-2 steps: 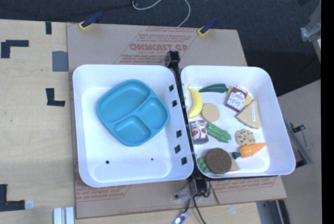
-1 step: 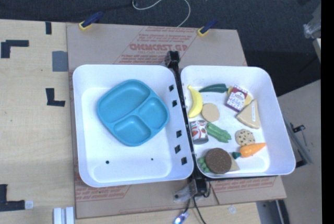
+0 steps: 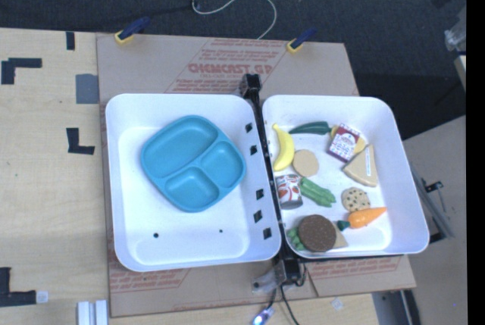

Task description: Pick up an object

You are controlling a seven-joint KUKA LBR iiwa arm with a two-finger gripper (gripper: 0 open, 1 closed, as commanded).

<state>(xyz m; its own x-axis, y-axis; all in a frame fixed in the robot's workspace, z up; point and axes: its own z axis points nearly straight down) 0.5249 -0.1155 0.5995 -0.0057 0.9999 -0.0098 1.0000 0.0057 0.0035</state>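
Note:
The right bin [image 3: 383, 115] holds several toy foods. A yellow banana [image 3: 283, 148] lies at its left side, with a dark green pepper [image 3: 309, 128] above it and a tan round cracker [image 3: 306, 163] beside it. A red and white carton [image 3: 344, 142] and a cheese wedge [image 3: 363, 167] sit toward the right. Lower down are a small can [image 3: 289, 191], a green pea pod [image 3: 317, 192], a cookie [image 3: 355, 199], an orange carrot [image 3: 366, 217] and a brown burger patty [image 3: 317, 233].
The left bin [image 3: 125, 164] holds a blue divided plate [image 3: 193, 162]. Both bins rest on a cardboard sheet [image 3: 227, 66] held by two clamps [image 3: 132, 29]. A white cable [image 3: 227, 5] runs across the dark floor at the back.

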